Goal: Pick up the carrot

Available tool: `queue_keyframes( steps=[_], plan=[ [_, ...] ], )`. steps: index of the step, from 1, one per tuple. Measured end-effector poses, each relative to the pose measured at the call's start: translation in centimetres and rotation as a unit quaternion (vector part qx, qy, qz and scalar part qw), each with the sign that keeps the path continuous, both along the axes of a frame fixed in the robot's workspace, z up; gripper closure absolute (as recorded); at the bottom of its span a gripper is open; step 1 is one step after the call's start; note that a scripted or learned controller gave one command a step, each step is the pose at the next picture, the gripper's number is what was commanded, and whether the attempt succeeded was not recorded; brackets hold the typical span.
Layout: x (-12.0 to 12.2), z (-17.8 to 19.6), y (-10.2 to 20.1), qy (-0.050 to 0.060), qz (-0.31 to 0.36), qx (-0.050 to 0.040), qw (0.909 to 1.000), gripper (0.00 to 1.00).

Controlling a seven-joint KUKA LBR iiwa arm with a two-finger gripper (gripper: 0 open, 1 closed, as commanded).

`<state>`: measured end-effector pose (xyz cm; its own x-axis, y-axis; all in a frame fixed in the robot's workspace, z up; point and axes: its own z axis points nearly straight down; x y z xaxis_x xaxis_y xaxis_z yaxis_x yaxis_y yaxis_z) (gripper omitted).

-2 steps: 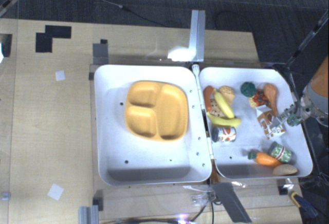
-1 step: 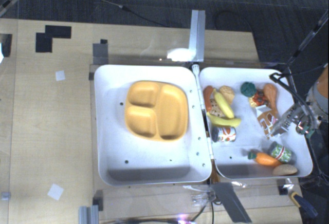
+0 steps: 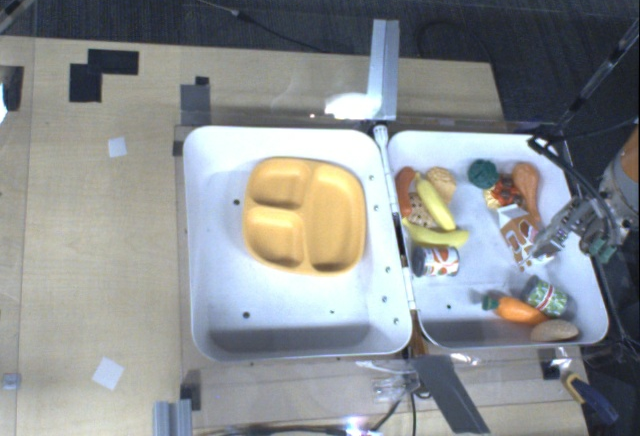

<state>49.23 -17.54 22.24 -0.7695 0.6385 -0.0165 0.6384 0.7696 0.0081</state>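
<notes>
The carrot (image 3: 513,309), orange with a green top, lies near the front edge of the right bin (image 3: 470,329). It sits beside a small green-and-white can (image 3: 547,299) and just behind a tan bread roll (image 3: 555,330). My gripper (image 3: 551,240) hangs over the right side of that bin, up and to the right of the carrot and apart from it. It is open with nothing between its fingers, close to a white-and-orange packet (image 3: 514,234).
The right bin also holds a banana (image 3: 437,214), a hot dog (image 3: 404,189), a drumstick (image 3: 527,186), a green ball (image 3: 483,172) and a can (image 3: 437,262). A yellow divided plate (image 3: 303,214) lies in the left bin (image 3: 215,254).
</notes>
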Motion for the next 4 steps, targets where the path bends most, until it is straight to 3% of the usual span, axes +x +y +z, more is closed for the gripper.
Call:
queue_keyframes(
  steps=[1, 2, 3, 4],
  plan=[
    [1.4, -0.3, 1.2, 0.004, 0.146, -0.0008, 0.9892, 1.0],
    [4.8, -0.4, -1.6, 0.004, 0.203, -0.0021, 0.9791, 1.0],
    [3.9, -3.1, -0.7, 0.005, 0.317, -0.0028, 0.9485, 1.0],
    [3.9, -3.1, -0.7, 0.005, 0.317, -0.0029, 0.9485, 0.0]
  ],
)
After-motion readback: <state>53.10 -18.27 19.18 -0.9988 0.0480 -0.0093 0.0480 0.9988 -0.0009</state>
